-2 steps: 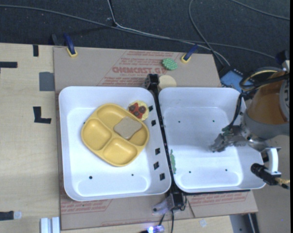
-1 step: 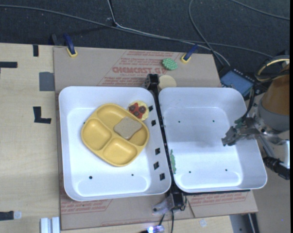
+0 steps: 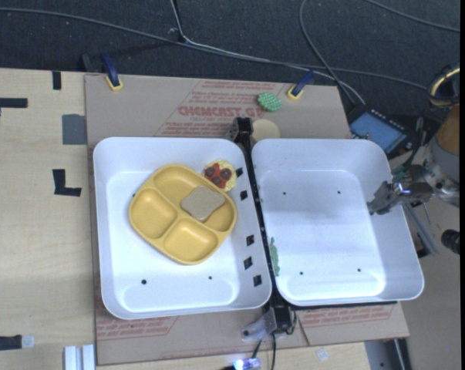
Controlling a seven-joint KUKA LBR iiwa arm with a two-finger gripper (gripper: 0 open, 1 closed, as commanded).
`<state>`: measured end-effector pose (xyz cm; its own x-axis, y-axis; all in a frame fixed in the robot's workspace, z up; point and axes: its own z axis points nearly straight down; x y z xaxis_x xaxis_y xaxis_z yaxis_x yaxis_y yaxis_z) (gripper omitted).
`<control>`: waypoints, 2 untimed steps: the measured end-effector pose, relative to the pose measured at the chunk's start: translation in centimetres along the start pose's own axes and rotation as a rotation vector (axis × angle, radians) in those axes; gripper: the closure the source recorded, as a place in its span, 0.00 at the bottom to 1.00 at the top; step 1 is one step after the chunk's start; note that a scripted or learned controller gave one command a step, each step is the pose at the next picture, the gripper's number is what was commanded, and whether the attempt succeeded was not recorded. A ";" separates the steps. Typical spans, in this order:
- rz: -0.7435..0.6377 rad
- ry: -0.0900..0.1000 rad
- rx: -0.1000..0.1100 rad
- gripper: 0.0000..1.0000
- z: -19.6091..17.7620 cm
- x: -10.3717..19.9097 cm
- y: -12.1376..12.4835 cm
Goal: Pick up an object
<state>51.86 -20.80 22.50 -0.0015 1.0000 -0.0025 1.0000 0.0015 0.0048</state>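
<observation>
Camera view looks down on the counter (image 3: 32, 230), where two white bins sit side by side on a cardboard sheet (image 3: 201, 106). The left bin (image 3: 120, 284) holds a yellow divided plate (image 3: 159, 214), lying toward that bin's far right corner; a tan square piece (image 3: 202, 203) rests across its inner ridges, and a small red-and-dark toy (image 3: 220, 174) sits just beyond the plate's far rim, near the divider between the bins. These are the likely picks, since the right bin (image 3: 332, 284) has only a small green scrap (image 3: 273, 250) against its left wall. A green dotted piece (image 3: 269, 101) lies outside, on the cardboard beyond the bins. The end effector (image 3: 385, 197) hangs at the right bin's right wall, well apart from the plate, probably parked clear so the bins stay unobstructed; how wide it stands I cannot tell. No grasp has begun, by my judgement.
</observation>
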 end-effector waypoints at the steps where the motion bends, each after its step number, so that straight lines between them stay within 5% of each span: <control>1: 0.000 0.001 0.003 1.00 -2.9 0.0 0.1; 2: -0.006 0.004 0.004 1.00 -3.3 5.9 1.0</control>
<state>52.87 -14.85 25.74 -0.0072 1.0000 0.0015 1.0000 0.0072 0.0005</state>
